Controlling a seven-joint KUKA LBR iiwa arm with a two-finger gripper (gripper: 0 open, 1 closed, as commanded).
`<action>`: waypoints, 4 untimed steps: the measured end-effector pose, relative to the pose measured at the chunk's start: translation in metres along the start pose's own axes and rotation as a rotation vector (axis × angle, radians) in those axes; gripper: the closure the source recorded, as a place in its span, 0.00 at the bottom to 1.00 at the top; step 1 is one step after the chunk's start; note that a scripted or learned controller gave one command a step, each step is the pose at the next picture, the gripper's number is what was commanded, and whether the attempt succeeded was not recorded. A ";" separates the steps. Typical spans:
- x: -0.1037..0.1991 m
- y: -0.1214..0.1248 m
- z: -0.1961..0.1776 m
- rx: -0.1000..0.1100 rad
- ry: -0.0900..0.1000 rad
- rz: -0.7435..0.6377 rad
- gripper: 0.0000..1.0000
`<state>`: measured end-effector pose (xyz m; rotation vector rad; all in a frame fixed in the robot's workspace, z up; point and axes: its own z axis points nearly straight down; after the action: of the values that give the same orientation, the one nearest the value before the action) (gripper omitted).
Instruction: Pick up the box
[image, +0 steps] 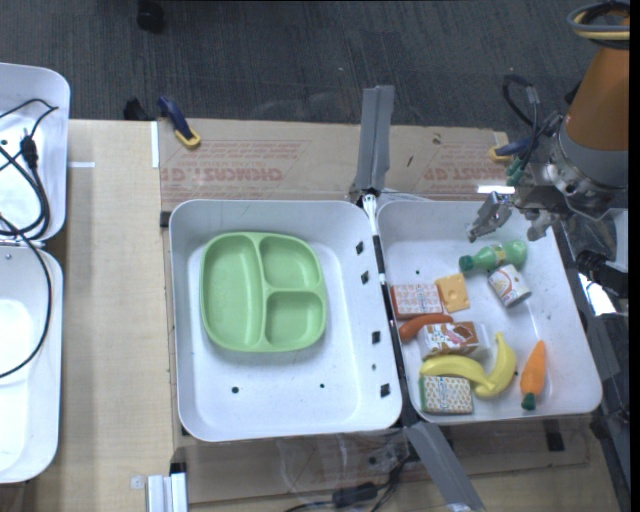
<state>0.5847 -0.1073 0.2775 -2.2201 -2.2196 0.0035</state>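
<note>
The task looks barely begun: the box (446, 394) lies untouched at the near edge of the right bin (560, 395) beside the banana (482, 370), while the pincer (510, 218) hovers spread wide and empty at the bin's far side.

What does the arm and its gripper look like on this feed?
The arm is a thick rounded body with an orange band, going grey towards the wrist. Dark cables loop beside it. The gripper is small, metallic grey, with two thin fingers on a bulky silver-and-black mount.

overhead fixed camera, slanted down, both bins (190, 300)
</note>
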 end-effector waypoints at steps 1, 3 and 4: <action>-0.072 -0.010 0.112 0.001 0.000 0.207 0.00; -0.096 0.015 0.177 0.000 0.002 0.375 1.00; -0.093 0.015 0.177 0.001 0.006 0.372 0.00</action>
<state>0.5997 -0.1999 0.1002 -2.5883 -1.7688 -0.0007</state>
